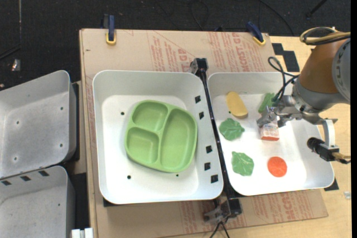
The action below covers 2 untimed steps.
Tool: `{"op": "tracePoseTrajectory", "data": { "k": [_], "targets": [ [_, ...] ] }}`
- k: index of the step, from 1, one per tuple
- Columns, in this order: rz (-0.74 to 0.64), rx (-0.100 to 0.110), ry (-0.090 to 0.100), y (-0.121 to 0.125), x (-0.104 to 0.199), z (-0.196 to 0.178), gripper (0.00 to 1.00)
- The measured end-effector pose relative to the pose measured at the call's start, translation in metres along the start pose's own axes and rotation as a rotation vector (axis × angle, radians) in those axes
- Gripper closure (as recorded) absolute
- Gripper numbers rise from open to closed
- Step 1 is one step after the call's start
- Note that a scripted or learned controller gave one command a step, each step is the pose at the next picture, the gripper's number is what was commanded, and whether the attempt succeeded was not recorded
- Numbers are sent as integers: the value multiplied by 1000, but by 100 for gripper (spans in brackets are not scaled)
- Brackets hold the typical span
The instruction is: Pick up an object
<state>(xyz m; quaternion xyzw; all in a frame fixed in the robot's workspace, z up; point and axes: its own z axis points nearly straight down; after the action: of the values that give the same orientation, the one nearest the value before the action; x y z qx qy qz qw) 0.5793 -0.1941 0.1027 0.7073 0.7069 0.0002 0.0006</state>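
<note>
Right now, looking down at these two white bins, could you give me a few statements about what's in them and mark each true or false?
1. The green divided plate lies in the left bin. True.
2. The yellow piece lies in the left bin. False: it is in the right bin.
3. Two green leafy pieces lie in the right bin. True.
4. The orange round piece sits on the plate. False: it lies on the right bin's floor.
5. The pincer hangs over the left bin. False: it is over the right bin.
</note>
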Motion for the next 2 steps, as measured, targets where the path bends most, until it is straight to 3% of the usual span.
{"op": "tracePoseTrajectory", "data": {
  "k": [2],
  "targets": [
    [-3, -4, -2, -2, 4, -104, 100]
  ]
}}
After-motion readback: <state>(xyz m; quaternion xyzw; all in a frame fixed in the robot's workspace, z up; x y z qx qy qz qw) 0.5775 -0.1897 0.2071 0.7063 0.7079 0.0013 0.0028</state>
